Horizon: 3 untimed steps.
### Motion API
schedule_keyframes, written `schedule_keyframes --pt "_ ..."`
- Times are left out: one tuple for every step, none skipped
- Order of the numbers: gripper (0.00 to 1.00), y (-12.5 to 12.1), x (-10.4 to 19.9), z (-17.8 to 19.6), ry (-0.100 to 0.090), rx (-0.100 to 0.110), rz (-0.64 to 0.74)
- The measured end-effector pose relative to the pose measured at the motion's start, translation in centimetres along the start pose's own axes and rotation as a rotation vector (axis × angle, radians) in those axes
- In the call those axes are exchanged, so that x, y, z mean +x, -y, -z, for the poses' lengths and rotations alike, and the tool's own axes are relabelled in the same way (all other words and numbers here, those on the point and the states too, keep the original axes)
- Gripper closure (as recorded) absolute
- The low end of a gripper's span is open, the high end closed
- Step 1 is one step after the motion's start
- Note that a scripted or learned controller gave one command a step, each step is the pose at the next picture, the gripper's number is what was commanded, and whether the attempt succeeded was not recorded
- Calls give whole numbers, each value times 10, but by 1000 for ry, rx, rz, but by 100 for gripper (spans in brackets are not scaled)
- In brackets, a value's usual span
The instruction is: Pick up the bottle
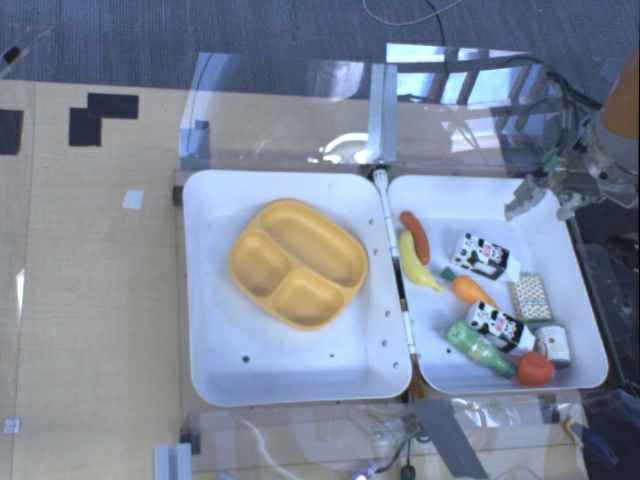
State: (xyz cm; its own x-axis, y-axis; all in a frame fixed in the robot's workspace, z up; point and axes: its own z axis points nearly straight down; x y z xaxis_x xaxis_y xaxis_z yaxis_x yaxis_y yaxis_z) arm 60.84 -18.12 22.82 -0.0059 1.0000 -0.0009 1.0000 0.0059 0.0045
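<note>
The green bottle (pixel 478 347) lay on its side in the near part of the right bin (pixel 590 353), its upper end touching a cow-print carton (pixel 498 324) and its lower end touching a tomato (pixel 535 369). The gripper (pixel 546 195) hung at that bin's far right corner, well apart from the bottle, with its 2 fingers spread and nothing between them. To do the reach well, I judged it should travel toward the bin's near edge, turn so the fingers straddled the bottle across its narrow width, and descend on the mid-body, since a grab nearer either end risked catching the carton or nudging the tomato.
</note>
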Motion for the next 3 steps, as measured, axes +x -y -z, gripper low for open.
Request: schedule_keyframes --pt "0 18 -24 73 2 -4 112" --pt "0 26 -24 210 3 -5 -44" --pt "100 24 -23 222 6 -12 -36"
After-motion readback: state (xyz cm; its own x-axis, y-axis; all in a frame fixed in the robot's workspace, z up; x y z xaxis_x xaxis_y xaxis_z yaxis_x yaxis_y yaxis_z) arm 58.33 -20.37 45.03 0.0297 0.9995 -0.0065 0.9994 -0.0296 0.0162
